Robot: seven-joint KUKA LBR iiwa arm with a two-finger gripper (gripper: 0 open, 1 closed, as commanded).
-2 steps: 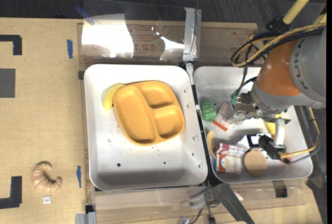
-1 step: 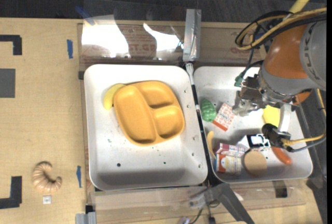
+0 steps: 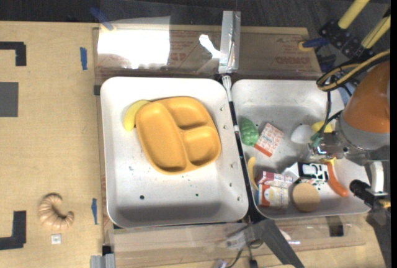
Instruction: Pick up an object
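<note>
Cardboard-brown worktop (image 3: 43, 136) is seen from above, with dark carpet beyond its far edge and two shallow white bins set side by side on it. At the right edge of the view, the grey arm with its orange band (image 3: 372, 102) is lowered over the right bin (image 3: 273, 96). The claw (image 3: 322, 147) is seen below the band, above the bin's right part, but it is too crowded by cables and objects for it to be told whether it is open or closed, or whether anything is held.

Small objects are scattered in the right bin. Just left of the claw a white egg-shaped object (image 3: 302, 134) is seen, and further left a red and white packet (image 3: 268, 139) and a green toy (image 3: 249, 131). Just beside the claw on its near side lie an orange carrot-like piece (image 3: 335, 180), a black and white item (image 3: 312, 170), a tan ball (image 3: 305, 196) and a small carton (image 3: 273, 189).

Well to the left of the claw, the left bin (image 3: 124, 198) holds an orange divided plate (image 3: 177, 133), with a yellow banana (image 3: 129, 115) showing at its far-left rim. Far to the left, on the bare worktop, a tan curled toy (image 3: 56, 211) is seen.
</note>
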